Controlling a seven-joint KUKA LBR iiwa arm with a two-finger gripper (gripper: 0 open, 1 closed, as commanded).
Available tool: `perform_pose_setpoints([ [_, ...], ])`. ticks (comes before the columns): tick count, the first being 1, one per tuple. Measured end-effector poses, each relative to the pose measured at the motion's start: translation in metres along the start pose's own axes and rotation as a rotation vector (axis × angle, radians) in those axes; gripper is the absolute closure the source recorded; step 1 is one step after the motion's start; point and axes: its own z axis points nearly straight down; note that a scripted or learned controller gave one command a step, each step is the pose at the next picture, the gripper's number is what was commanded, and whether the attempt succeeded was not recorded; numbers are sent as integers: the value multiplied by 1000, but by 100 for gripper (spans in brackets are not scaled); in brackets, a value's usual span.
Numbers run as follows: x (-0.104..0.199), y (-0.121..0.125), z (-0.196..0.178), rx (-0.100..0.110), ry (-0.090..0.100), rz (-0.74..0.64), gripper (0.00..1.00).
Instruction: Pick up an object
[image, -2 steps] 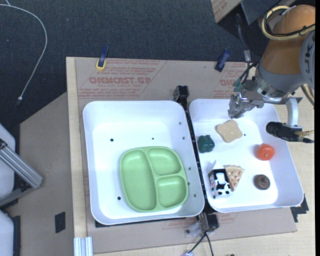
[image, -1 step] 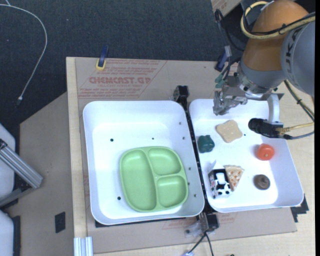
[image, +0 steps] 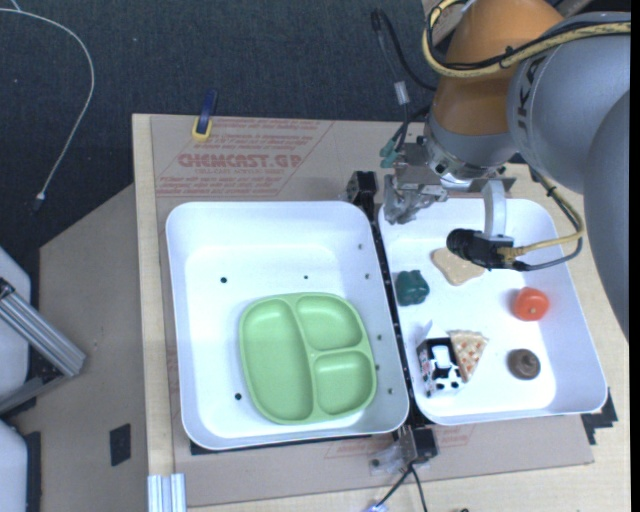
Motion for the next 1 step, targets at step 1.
perform_pose_setpoints([
  [1, 61, -4, -1, 0, 0, 0, 100],
])
